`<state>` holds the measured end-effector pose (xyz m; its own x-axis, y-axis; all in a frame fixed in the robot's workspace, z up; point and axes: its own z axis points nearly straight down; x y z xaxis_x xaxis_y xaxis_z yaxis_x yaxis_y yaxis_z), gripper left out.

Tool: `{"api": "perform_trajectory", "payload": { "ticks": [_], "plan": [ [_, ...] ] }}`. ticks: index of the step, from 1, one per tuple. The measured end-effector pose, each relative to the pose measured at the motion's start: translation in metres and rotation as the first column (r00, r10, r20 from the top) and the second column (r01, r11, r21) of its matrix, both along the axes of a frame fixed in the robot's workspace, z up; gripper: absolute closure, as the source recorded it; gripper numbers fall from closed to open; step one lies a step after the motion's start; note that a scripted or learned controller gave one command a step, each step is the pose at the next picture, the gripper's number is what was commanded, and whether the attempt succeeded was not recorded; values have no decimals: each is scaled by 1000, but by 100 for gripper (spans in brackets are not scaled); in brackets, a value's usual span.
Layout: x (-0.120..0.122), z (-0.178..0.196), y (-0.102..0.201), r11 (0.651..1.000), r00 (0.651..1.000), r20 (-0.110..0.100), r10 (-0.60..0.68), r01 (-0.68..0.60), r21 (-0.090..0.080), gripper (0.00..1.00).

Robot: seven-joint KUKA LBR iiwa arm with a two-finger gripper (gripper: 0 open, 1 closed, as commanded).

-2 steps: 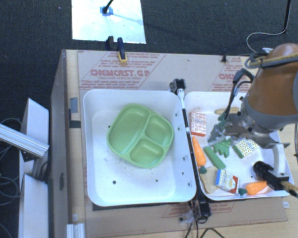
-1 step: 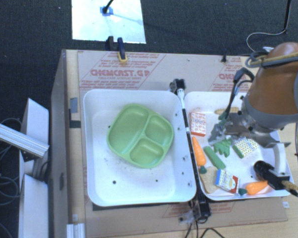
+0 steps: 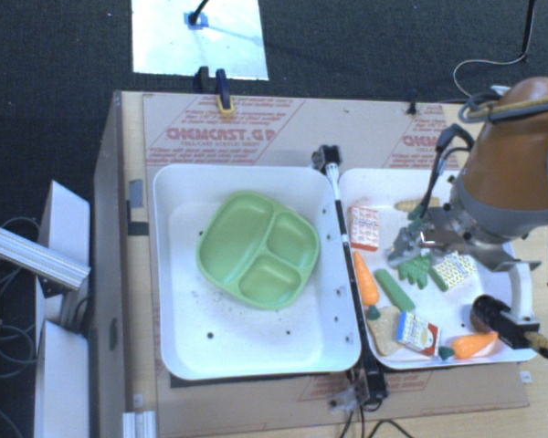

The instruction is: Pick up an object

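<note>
Claw [image 3: 418, 245] lowered into right bin [image 3: 384, 182], over green leafy toy [image 3: 416, 269] near its centre, presumably to grasp; grip state indeterminable.

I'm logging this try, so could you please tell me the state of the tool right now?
Tool: low in the right bin, just above the green leafy toy; open or shut cannot be told, and nothing shows in its grip.

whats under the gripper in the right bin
The gripper hangs over a green leafy toy beside a patterned packet. The arm covers whatever lies further right.
</note>
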<state>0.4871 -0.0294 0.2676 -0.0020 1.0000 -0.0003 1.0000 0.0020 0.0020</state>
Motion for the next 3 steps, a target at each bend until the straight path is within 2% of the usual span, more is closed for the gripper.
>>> {"api": "perform_trajectory", "payload": {
  "ticks": [2,3],
  "plan": [
    [0,-1,-3,1000,1000,0,-1,1,0,100],
    [0,-6,13,1000,1000,0,2,-2,0,100]
  ]
}}
